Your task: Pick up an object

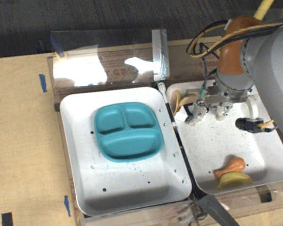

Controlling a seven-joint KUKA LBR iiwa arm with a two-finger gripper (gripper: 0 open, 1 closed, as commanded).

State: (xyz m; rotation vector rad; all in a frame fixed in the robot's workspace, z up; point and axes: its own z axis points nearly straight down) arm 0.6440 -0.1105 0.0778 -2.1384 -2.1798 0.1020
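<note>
At far left, bare tan bench [23,150] marked with black corners and bits of blue tape. Next, the left white bin [89,188], carrying a teal divided plate [128,129] lying flat near its middle, three compartments facing up. Just beside it, edge to edge, the right white bin [222,146].

In that bin's far left corner, a pale tan curved piece [175,100], leaning against the wall. Right of it and close by, the hand [206,111], hanging low over the bin's far end below the grey arm with its orange band [231,55]. Nothing seen clamped in the hand; whether apart or together, cannot tell, nor whether touching the bin floor.

Near the front wall, well apart from the hand, an orange gourd-shaped toy [233,165] resting against a yellow-green piece [234,179].
</note>
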